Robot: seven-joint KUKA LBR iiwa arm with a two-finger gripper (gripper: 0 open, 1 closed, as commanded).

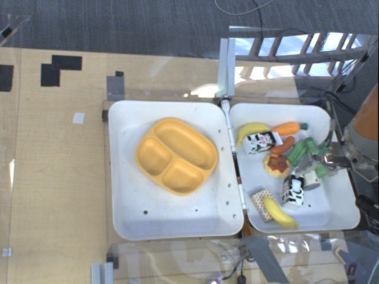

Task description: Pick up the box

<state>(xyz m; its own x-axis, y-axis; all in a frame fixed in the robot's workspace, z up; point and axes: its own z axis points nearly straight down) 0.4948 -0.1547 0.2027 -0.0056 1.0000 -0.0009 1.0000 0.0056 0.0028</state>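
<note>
Two cow-patterned black-and-white boxes lie in the right bin (340,215). One box (261,142) rests near the bin's top left, just below a banana (251,129). The other box (293,193) stands lower down, beside a second banana (280,212). The arm comes in from the right, and its gripper (315,169) hangs low over the bin's right half, just above and to the right of the lower box. Green toy pieces (303,148) sit around the gripper's tip.
A yellow divided plate (176,155) sits in the left bin (127,212). The right bin also holds a carrot (286,128), a red-and-yellow pizza toy (276,164) and a cracker (261,200). A metal post (226,70) rises behind the bins.
</note>
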